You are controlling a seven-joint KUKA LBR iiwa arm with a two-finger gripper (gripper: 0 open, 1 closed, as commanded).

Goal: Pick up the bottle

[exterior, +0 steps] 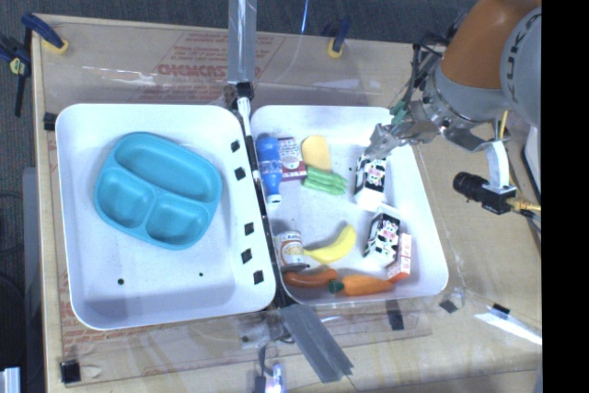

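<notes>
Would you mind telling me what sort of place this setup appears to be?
Probably a robotics lab's grasping test bench: a robot arm reaches over two white bins, toy food and a small blue bottle fill the right one, and clamps hold the board down.

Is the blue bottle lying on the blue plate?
No. The blue bottle lies in the right bin by its left wall, while the blue plate sits alone in the left bin.

Blue bottle (269,163), turquoise tray (158,190), yellow banana (333,245), orange carrot (367,285), and black-and-white cow-patterned cartons (382,236) in white bins (83,281).
</notes>
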